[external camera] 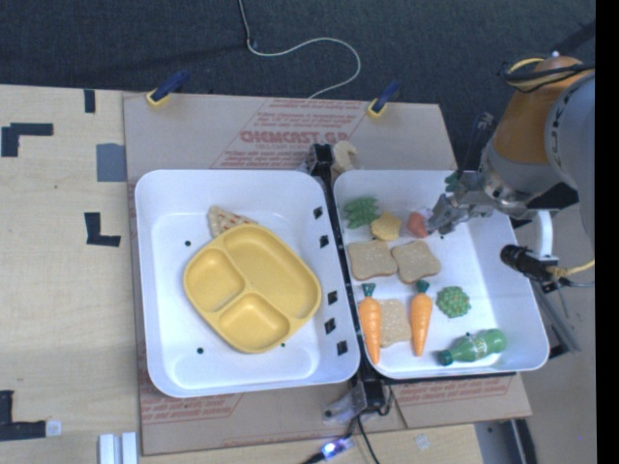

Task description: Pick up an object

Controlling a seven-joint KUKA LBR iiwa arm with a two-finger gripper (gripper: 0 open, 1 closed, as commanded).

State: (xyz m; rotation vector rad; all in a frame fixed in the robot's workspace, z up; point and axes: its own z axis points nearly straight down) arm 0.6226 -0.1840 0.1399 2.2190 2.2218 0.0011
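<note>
one arm's fingers (437, 218) beside red toy (417, 224), opening impossible to tell

The grey arm (571, 114) reaches in from the right, its orange band (527, 124) showing above the wrist. The wrist bends down and leftward, carrying the tool (440, 218) low at the far right part of the scene, its tip pointing left and slightly near.
</note>
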